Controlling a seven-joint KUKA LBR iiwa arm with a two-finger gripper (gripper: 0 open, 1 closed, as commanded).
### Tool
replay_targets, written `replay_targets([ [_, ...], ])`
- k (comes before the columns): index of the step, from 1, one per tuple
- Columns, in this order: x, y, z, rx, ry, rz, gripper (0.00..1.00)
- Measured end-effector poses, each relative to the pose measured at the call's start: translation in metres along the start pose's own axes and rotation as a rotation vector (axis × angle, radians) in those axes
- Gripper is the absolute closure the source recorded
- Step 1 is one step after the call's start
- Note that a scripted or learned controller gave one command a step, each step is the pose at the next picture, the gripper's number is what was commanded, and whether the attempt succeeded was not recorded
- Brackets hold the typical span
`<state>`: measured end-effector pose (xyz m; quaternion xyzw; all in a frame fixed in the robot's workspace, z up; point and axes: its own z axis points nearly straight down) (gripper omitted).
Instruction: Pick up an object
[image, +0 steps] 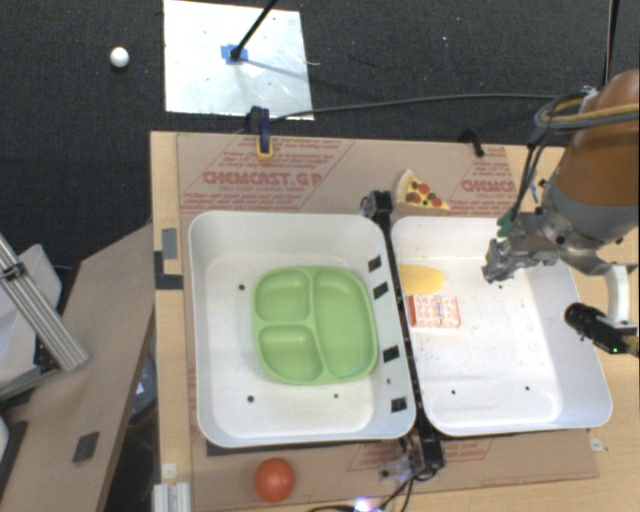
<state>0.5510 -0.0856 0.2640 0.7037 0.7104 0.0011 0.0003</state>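
The red-and-white packet and a yellow piece lie in the right bin, to the camera-left of the tool and slightly below it. This looks like the approach step: next the tool must shift over one and descend. Nothing sits in the tool; its opening cannot be told.

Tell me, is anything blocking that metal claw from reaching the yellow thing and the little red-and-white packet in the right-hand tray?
Nothing visible stands in the way. The two-finger gripper hangs over the right white bin, and only bare bin floor lies between it and the flat yellow piece and the red-and-white printed packet to its left.
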Motion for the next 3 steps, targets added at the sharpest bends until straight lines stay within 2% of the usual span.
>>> replay_targets([
  [1, 0.058, -0.01, -0.001, 0.0, 0.001, -0.001, 1.0],
  [3, 0.161, -0.043, 0.033, 0.002, 0.001, 0.001, 1.0],
])
